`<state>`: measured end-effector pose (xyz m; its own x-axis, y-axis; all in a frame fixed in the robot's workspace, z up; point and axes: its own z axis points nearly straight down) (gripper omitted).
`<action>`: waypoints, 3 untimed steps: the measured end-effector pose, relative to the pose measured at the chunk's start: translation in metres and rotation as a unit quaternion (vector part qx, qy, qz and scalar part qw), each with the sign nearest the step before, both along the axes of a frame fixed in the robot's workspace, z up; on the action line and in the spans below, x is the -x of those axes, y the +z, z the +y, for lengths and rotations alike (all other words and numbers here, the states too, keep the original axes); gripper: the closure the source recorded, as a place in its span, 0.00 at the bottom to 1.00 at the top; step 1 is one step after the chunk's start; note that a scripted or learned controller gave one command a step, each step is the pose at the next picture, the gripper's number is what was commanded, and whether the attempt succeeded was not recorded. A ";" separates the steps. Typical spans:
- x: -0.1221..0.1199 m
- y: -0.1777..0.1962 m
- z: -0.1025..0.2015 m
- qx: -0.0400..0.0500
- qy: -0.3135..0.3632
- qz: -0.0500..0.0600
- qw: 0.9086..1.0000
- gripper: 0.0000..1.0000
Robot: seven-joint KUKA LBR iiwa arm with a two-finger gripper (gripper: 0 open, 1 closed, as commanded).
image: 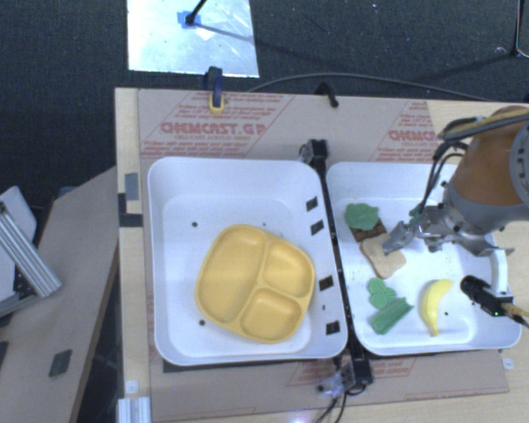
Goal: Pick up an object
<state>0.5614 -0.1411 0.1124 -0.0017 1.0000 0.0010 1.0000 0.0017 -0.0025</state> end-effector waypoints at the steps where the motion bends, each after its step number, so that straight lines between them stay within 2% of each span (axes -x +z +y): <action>1: -0.002 -0.026 0.000 0.001 0.000 -0.003 1.000 0.00; 2: -0.005 -0.012 0.000 0.000 0.000 -0.007 1.000 1.00; 3: -0.006 0.050 0.006 0.001 0.002 -0.005 1.000 1.00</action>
